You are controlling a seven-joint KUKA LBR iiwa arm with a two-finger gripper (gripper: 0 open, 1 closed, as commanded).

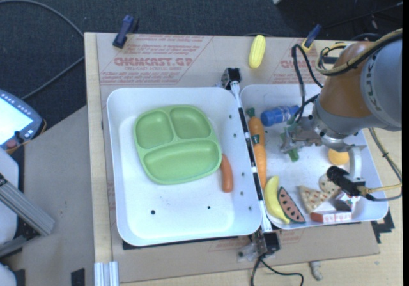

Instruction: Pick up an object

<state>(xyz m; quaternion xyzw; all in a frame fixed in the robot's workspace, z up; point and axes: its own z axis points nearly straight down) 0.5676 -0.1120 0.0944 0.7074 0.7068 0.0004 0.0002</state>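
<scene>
The pincer point(295, 143) hangs low inside the right-hand bin point(377, 211), and whether it is spread or pressed together cannot be told — its tips are too small and dark against the white floor. Nothing shows pinched in it, so the pick looks not yet made; closing on something and lifting are both left.

Just beside it, toward the divider, lies a carrot point(257, 144), and just behind it a blue bottle point(279, 115). Nearer the camera and lower in the bin sit a banana point(273, 195), a watermelon slice point(291, 205) and a piece of toast point(313, 198). Well apart, across the divider, a small sausage point(226, 173) rests against a green divided plate point(179, 144) in the left-hand bin point(128, 214). Farthest off, a corn cob point(257, 51) lies on the bench behind the bins.
</scene>
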